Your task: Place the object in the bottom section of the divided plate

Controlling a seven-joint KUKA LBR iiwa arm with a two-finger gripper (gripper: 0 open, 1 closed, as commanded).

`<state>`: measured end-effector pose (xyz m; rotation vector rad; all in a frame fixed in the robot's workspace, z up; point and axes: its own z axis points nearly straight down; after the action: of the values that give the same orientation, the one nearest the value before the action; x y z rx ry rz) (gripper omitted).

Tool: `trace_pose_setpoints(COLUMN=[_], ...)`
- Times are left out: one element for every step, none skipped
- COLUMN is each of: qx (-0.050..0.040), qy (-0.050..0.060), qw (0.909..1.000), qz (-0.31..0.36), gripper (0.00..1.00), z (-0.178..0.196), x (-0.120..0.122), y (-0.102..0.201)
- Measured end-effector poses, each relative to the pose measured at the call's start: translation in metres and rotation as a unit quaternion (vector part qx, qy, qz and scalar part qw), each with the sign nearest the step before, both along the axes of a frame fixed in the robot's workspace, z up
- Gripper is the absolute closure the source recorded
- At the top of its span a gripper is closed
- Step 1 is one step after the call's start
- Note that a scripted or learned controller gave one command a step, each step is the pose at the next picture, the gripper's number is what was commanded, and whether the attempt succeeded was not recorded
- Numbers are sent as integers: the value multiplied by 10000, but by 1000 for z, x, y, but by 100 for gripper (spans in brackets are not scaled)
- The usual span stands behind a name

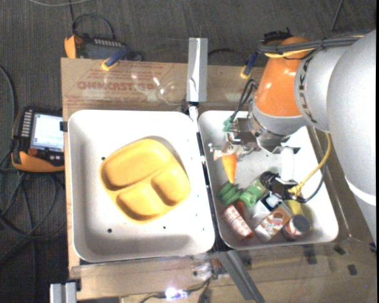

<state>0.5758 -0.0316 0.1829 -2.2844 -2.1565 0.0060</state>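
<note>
Two white bins are being carried side by side on the bench. In the left bin (82, 232) a yellow divided plate (145, 178) is lying near the middle, turned at a slant, with one large section toward the bin's far edge and two smaller sections toward its near edge. All three sections are being left bare.

The arm (316, 87) is being reached over the right bin (325, 229) from the right. The gripper (230, 149) is being held low over the bin's far-left part. An orange carrot-shaped object (230, 164) is being seen directly under the gripper, pointing toward the near edge; whether it is being clamped or merely lying beneath cannot be told, and how far the gripper is open cannot be told either.

Near the right bin's near edge a cluster is being kept: green pieces (230, 193), a red-brown bottle (238, 222), a small can (295, 226), and other packages too jumbled to be named.
</note>
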Motion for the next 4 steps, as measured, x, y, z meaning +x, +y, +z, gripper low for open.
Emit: trace_pose_setpoints(qx=[5,4,2,-23], qy=[2,11,9,-10], qw=[9995,9988,9988,9513], qz=[331,484,482,-3082], gripper=[100,100,0,0], z=[0,-15,-15,24], x=[-1,14,14,-22], y=[69,136,136,213])
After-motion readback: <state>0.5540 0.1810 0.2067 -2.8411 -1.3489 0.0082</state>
